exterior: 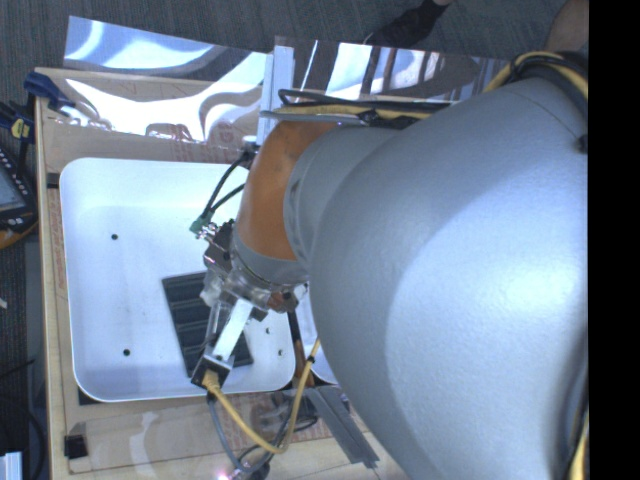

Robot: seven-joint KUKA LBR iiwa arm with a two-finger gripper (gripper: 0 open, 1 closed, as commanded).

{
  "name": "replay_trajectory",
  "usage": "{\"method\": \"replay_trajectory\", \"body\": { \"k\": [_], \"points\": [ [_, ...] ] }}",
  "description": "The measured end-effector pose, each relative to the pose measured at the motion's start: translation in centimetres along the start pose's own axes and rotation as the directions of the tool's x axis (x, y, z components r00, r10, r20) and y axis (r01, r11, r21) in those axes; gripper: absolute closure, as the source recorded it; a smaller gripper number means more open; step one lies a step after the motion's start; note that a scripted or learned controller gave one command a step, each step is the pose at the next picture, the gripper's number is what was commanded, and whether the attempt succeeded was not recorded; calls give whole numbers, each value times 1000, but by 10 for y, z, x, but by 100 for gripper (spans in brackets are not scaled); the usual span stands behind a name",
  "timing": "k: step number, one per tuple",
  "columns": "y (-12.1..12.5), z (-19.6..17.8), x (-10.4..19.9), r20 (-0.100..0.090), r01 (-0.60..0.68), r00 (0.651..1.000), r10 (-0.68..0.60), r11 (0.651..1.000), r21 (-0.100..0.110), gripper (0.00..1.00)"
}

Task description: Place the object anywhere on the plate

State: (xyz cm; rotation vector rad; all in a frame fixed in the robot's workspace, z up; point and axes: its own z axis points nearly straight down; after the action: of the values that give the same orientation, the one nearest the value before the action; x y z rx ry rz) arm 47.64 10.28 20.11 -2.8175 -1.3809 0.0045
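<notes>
Gripper [237, 296] over right edge of dark ribbed slab [186, 310], lower-centre frame; slab's long axis near-vertical; grip state can't tell.

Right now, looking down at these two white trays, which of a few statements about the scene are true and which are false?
1. The gripper is over the bin on the view's left. True.
2. The band above the wrist is green. False: it is orange.
3. The dark ribbed slab lies in the far left corner of that bin. False: it lies in the bin's near right part, right beside the gripper.
4. The grey arm reaches in from the view's right and hides most of that side of the bench. True.
</notes>
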Motion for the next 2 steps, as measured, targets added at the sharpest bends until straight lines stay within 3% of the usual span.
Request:
{"method": "replay_trajectory", "body": {
  "k": [1, 2],
  "points": [
    [-49, 61, 59, 6, 102, 995, -102, 995, 4, 100],
    [0, -69, 0, 0, 286, 958, -286, 958, -2, 100]
  ]
}}
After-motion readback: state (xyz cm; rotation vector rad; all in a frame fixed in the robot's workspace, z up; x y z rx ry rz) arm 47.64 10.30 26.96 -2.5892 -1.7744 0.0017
